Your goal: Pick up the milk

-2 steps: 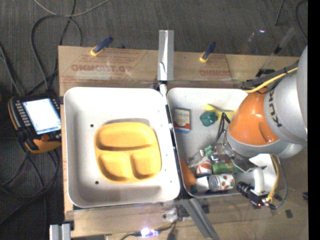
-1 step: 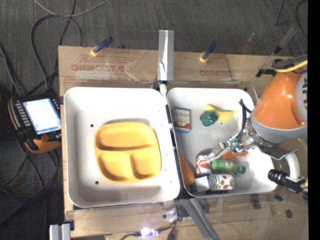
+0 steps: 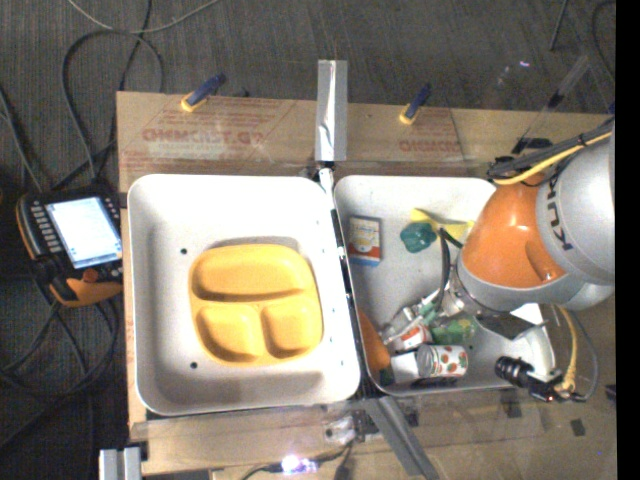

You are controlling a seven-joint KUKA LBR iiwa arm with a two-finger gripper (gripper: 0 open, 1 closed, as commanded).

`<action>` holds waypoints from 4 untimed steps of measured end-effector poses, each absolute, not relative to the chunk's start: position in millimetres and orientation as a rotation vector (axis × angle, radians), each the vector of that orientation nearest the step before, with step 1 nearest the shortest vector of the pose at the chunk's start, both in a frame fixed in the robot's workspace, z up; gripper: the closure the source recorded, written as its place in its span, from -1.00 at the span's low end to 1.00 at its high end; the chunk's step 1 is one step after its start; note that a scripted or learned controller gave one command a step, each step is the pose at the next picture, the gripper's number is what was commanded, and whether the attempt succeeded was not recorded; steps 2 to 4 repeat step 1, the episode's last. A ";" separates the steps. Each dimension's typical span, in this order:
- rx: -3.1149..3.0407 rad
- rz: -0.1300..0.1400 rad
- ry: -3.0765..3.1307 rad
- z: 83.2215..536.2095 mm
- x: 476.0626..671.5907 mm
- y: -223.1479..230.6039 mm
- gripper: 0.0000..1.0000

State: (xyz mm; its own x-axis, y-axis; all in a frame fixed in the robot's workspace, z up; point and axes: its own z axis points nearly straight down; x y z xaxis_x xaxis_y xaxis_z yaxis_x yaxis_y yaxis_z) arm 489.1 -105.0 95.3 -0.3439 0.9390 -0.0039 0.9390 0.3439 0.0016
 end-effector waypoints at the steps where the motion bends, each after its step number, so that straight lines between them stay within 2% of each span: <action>1: 1.799 -0.002 2.578 103.8 488.2 -103.2 1.00; 4: 1.799 -0.002 2.578 103.8 488.2 -103.2 1.00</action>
